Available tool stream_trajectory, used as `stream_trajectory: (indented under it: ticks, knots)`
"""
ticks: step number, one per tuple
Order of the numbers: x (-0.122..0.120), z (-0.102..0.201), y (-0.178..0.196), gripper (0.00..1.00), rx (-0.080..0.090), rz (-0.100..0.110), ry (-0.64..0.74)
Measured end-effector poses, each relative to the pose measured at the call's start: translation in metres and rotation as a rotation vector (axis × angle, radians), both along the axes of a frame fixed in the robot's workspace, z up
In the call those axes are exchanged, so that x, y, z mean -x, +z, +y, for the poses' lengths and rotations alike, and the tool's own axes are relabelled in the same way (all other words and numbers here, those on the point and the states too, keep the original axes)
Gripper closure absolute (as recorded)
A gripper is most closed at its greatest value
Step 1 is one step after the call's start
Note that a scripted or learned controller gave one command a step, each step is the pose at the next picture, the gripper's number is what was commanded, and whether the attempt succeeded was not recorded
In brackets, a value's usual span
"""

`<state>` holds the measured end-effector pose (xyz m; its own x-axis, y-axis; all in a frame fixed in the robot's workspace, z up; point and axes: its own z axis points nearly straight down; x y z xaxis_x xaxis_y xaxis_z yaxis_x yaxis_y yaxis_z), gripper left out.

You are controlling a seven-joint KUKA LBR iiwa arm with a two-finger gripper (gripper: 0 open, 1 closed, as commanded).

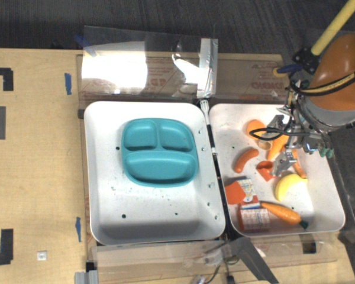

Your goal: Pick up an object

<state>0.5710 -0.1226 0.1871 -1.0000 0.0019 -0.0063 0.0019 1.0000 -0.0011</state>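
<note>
Lemon [290, 186] lies just below the gripper [286, 158] in the right bin [328, 218] — nothing lifted yet — finger state unclear, cannot tell.

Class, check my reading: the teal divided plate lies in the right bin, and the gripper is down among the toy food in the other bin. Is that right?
One mistake: the teal divided plate lies in the left bin, as the camera view shows. The gripper is down among the toy food in the right bin.
</note>
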Motion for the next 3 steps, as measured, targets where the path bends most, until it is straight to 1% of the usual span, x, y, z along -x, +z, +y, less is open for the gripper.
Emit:
stream_trajectory:
  ticks: [1, 2, 3]
  knots:
    - [-0.011, 0.008, -0.091, 0.00, -0.001, -0.008, -0.267]
    - [0.056, 0.011, -0.092, 0.00, -0.005, -0.024, -0.498]
    - [0.032, 0.025, -0.093, 0.00, -0.006, -0.014, -0.765]
